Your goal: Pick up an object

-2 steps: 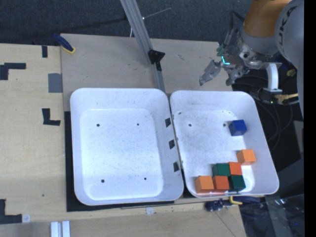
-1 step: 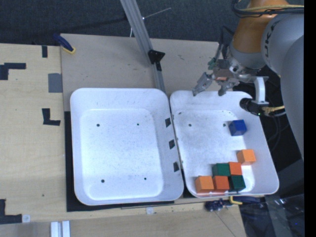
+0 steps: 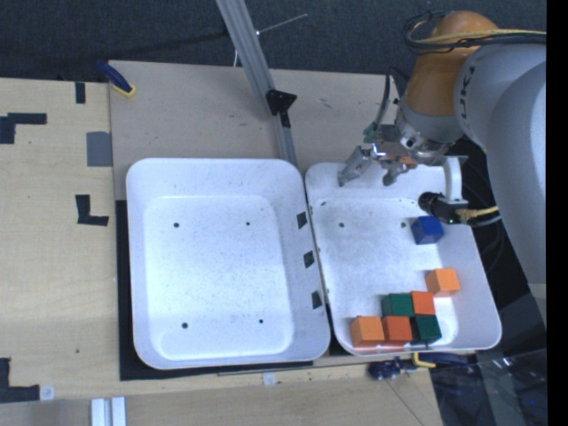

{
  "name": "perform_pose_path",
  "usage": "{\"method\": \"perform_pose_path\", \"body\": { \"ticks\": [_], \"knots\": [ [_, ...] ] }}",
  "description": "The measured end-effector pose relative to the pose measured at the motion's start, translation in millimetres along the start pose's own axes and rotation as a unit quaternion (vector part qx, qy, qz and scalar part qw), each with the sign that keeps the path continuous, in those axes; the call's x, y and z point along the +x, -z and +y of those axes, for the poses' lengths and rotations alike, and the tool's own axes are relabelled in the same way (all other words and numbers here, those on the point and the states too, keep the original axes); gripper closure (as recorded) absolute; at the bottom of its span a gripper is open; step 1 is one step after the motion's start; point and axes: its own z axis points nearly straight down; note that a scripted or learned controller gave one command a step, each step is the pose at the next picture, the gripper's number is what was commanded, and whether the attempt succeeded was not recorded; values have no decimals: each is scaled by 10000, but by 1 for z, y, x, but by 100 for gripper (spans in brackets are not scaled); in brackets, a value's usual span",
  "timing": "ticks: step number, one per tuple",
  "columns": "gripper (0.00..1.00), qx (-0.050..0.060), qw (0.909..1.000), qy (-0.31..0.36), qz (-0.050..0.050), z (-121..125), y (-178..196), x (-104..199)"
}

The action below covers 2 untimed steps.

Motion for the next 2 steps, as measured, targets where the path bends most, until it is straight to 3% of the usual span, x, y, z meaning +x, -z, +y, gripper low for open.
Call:
{"method": "perform_pose_path", "body": {
  "ticks": [1, 2],
  "knots": [
    [0, 15, 10000, 3, 6, 1, -62, 7],
    [100, -16, 10000, 11, 7, 3, -48, 8]
  ]
}}
